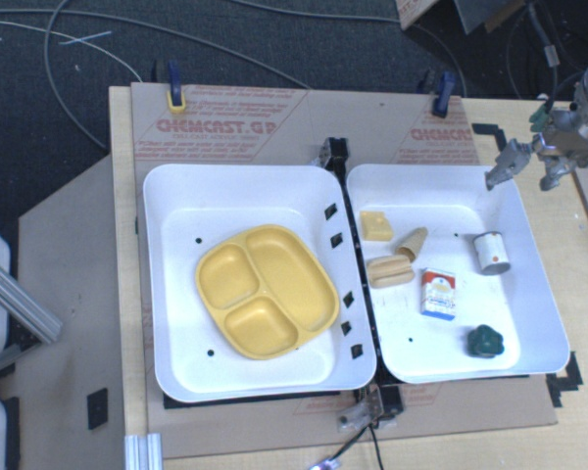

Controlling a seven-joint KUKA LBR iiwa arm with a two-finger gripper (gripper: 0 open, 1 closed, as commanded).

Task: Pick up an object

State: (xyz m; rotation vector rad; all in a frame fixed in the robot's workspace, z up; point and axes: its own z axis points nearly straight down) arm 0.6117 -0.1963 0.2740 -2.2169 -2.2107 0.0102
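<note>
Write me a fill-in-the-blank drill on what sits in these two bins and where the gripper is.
1. The yellow plastic divided tray lies in the ____ bin.
2. The tray has ____ compartments.
3. The small dark green lump lies nearest the right white bin's ____ corner.
4. The two-finger gripper hovers at that bin's far ____ corner, holding nothing.

Missing words: left; three; near right; right

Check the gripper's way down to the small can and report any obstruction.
Nothing visible stands in the way. The gripper hangs over the right bin's upper right corner, fingers open. The can lies just below it on bare floor, apart from the carton and green toy.
</note>
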